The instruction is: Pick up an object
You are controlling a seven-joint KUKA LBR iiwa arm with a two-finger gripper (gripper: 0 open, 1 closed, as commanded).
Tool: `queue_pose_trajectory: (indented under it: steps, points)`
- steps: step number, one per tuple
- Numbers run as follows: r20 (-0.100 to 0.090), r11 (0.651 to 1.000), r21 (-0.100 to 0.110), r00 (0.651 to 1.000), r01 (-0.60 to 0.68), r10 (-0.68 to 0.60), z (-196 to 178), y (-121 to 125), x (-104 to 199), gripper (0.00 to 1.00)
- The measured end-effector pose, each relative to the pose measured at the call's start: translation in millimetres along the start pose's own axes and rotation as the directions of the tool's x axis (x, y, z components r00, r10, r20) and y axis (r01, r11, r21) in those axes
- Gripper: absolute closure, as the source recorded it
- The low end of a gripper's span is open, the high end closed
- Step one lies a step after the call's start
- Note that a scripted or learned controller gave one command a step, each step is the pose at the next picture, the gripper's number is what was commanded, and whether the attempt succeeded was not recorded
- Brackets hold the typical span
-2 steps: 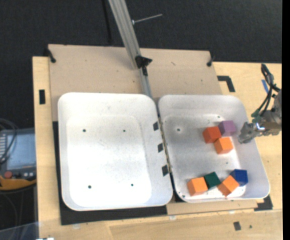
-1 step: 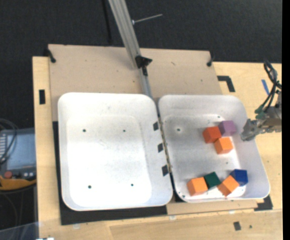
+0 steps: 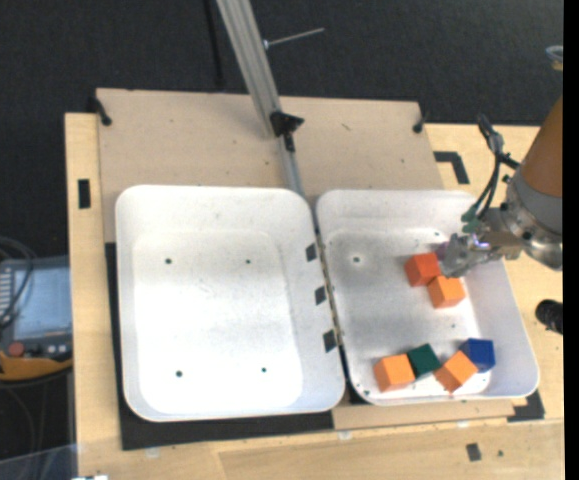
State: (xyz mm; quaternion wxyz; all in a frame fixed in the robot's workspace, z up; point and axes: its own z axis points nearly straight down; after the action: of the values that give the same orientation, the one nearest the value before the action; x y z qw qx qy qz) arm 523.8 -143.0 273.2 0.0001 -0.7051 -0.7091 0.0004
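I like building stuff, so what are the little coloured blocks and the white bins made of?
The blocks, like the green block and blue block, look like painted wood or plastic: solid matte colour, crisp edges, no way to tell which. The right bin and left bin look like smooth moulded plastic, with rounded corners.

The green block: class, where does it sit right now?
The green block lies in the right bin, near its front edge, between an orange block on its left and another orange block on its right.

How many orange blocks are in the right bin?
4. One red-orange block lies beside the hand, one orange block just below it, and two near the front edge. The arm may hide more.
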Motion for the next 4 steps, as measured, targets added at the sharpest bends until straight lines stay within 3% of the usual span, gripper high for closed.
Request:
queue_pose_trajectory:
  steps: [1,4]
  points:
    - [0.001,1.000,0.000,1.000,-0.001,0.001,13.9,24.2,43.9,1.00]
    - [-0.001,1.000,-0.003,1.000,0.001,-0.001,7.2,85.2,180.1,1.00]
